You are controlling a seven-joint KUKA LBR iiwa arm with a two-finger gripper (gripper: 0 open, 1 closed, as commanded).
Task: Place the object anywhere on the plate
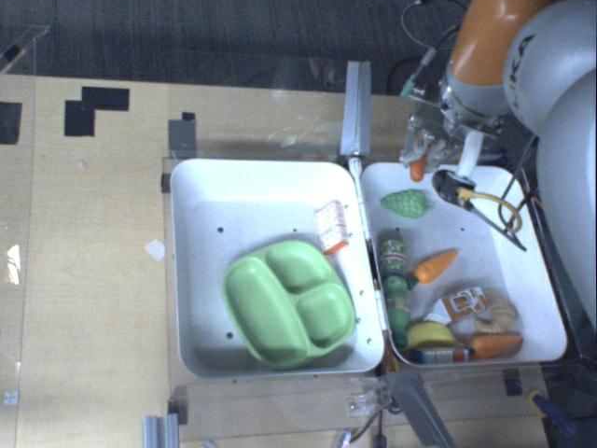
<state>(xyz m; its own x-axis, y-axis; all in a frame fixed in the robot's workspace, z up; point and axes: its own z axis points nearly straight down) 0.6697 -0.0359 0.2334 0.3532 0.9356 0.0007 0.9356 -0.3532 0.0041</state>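
A green plate (289, 303) with three compartments lies in the left bin (201, 250), toward its near right. My gripper (420, 157) hangs over the far left corner of the right bin (536, 292). A small orange object (416, 169) pokes out between its fingers, which are shut on it. The gripper is well to the right of the plate and farther back, with the wall between the bins in the way.
A white and red packet (331, 227) lies in the left bin behind the plate. The right bin holds a green leafy piece (406, 203), a carrot (436, 265), a small can (392, 253), a banana (427, 332) and a brown snack (478, 306).
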